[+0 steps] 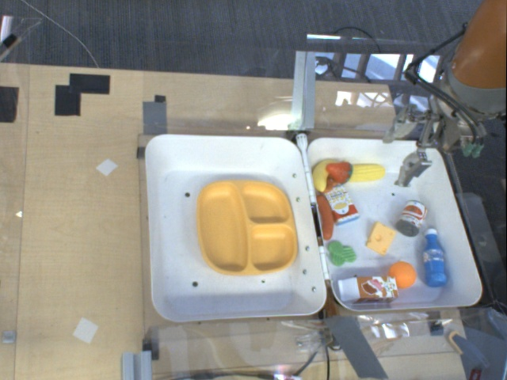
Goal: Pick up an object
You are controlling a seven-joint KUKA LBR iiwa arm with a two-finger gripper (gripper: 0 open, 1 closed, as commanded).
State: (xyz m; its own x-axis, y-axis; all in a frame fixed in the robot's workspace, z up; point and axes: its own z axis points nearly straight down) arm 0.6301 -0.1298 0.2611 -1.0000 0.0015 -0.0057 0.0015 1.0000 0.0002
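The gripper (413, 167) hovers over the right bin (467, 275) near its far edge; I cannot tell its state. This bin holds one corn (366, 172), one can (411, 217), one blue bottle (433, 257), one orange (402, 275). The left bin (170, 283) carries one yellow tray (245, 226).

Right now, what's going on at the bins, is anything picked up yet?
Nothing is picked up yet. The arm's claw hangs over the top right of the right bin, with nothing between its fingers. Below it in that bin lie a small can, a blue bottle, a corn cob, a cheese wedge and an orange. The left bin holds a yellow divided tray.
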